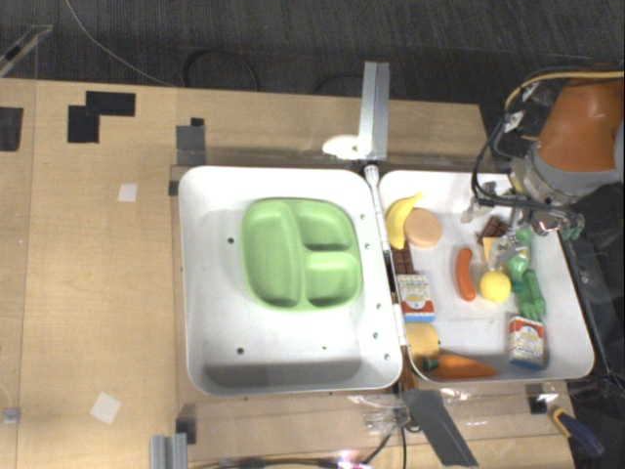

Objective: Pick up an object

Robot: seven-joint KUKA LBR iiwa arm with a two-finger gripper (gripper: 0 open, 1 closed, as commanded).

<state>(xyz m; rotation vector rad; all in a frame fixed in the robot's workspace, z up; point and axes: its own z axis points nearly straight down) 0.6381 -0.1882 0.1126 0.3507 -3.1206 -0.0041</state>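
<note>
Pale wood covers the surface [88, 291], with dark carpet beyond its far edge. On it sit two shallow white bins side by side. Inside the left bin [205, 360] lies a green divided tray [298, 252], roughly at its centre. Crowded into the right bin [576, 345] are small toy foods: a banana [398, 218] touching a tan round piece [423, 229] at the far left, a small carton [415, 296] near them, a carrot [467, 366] at the near edge, a red sausage [465, 274] beside a lemon [495, 287], green pieces [528, 291], and another carton [526, 342] at the near right. From the right, the grey arm with its orange band [578, 130] reaches over the bin's far right corner. Its pincer [510, 234] hangs just above the lemon and green pieces; whether it is clenched or released I cannot tell.
</note>
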